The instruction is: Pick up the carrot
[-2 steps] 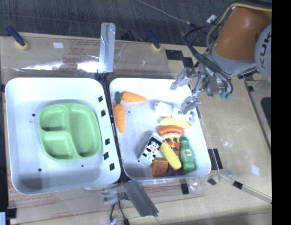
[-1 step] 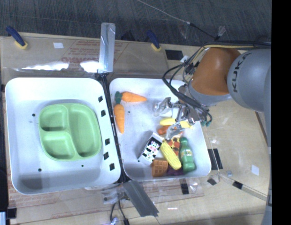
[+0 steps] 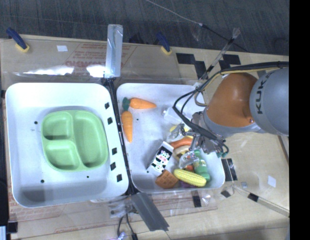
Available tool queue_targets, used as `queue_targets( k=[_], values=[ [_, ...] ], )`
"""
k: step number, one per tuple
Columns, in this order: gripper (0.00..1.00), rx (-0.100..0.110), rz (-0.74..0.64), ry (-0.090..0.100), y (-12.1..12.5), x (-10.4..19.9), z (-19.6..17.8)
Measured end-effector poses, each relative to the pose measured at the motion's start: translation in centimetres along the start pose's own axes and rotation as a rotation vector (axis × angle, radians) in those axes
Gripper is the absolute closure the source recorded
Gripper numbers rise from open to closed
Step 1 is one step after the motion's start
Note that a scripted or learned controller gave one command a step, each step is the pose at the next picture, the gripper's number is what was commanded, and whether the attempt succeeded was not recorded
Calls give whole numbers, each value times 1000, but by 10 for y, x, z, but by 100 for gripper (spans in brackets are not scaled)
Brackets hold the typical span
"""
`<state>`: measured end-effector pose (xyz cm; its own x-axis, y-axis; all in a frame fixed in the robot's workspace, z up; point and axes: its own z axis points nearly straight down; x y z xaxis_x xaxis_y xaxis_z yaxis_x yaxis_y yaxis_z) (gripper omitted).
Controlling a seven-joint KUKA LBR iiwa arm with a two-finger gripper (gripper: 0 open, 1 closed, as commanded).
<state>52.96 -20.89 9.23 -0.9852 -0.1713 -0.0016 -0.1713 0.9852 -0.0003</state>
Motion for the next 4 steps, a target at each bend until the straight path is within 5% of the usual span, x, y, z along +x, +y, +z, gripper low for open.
queue_targets(
  k=[1, 2, 3, 4],
  values=[
    [100, 1, -11, -4, 2, -3, -11],
    [100, 0, 395, -3, -5, -32, -1],
    [100, -2, 513, 3, 79, -5, 1],
    [100, 1, 307, -2, 125, 31, 0]
  ],
)
